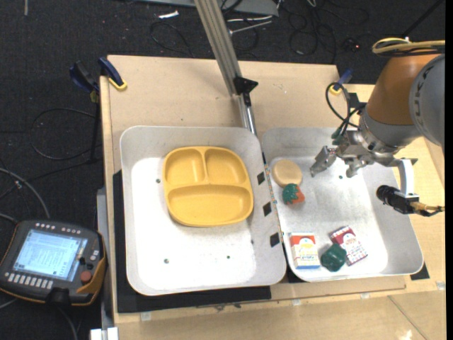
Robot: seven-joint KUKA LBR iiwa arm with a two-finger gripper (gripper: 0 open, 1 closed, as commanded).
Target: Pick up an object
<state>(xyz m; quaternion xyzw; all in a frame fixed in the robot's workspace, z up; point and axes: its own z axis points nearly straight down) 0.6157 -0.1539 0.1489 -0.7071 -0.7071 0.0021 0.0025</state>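
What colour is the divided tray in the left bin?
Yellow, plain with no pattern. The divided tray shows best in the camera view, lying in the left bin.

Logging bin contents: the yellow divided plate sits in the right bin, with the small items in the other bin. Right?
Not quite. The camera view shows the yellow divided plate in the left bin; the small items, such as the tan round piece, lie in the right bin.
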